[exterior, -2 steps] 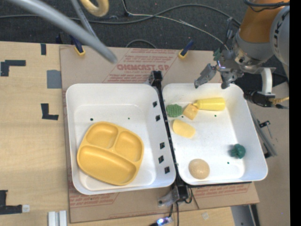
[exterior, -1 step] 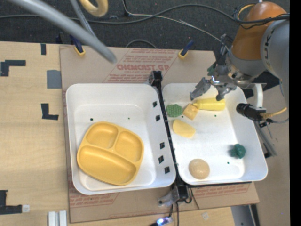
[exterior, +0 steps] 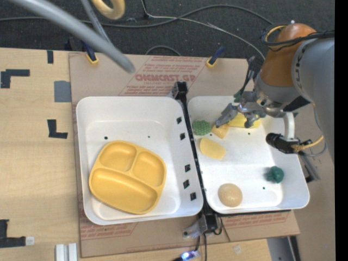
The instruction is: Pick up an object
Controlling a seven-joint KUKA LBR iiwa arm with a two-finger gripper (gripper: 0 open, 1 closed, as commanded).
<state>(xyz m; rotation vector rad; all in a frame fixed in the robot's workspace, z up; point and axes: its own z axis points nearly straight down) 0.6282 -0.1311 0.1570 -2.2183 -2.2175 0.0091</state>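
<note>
My gripper [exterior: 239, 118] hangs low over the back of the right bin [exterior: 288, 200], open, its two grey fingers spread apart. A bright yellow piece [exterior: 238, 122] lies between and under the fingers. Whether they touch it I cannot tell. Just left of the gripper sit a small yellow-orange wedge [exterior: 220, 131] and a green bumpy ball [exterior: 202, 127]. A pale yellow lump [exterior: 212, 148] rests nearer the middle of the bin. A tan ball [exterior: 230, 194] lies at the front and a teal object [exterior: 275, 174] at the right.
The left bin [exterior: 87, 113] holds a yellow divided plate [exterior: 128, 175]. A black divider [exterior: 187, 145] runs between the bins. The arm's orange band [exterior: 285, 58] and grey body rise at the right, with cables [exterior: 293, 143] over the right bin's edge.
</note>
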